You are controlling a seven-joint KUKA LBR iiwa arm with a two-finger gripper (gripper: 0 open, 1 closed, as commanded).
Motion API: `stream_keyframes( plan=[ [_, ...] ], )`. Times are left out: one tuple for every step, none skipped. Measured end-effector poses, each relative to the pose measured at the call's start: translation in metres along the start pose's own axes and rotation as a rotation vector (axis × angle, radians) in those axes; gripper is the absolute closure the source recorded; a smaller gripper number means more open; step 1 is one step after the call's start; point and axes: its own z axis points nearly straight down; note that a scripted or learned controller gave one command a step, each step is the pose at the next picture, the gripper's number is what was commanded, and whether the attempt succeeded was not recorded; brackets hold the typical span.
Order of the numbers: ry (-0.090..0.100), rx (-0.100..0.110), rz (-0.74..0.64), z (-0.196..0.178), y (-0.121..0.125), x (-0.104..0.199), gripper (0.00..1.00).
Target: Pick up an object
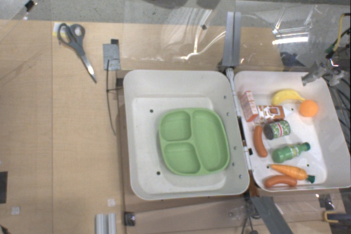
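The right bin holds several toy foods. A yellow banana and an orange lie at the back. A red and white carton and a small box sit near the left wall. Below them are a dark can, a red sausage, a green bottle, a carrot and a second sausage. My gripper hangs at the bin's back right corner, above and right of the banana, with only part of it in view.
The left bin carries a green divided plate. Scissors and a small grey block lie on the wooden bench to the back left. A grey post stands between the bins at the back.
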Motion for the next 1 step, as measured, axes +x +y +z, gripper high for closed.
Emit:
stream_keyframes(
  plan=[
    [0.001, 0.002, -0.162, 0.0839, -0.0515, -0.006, 0.0]
  ],
)
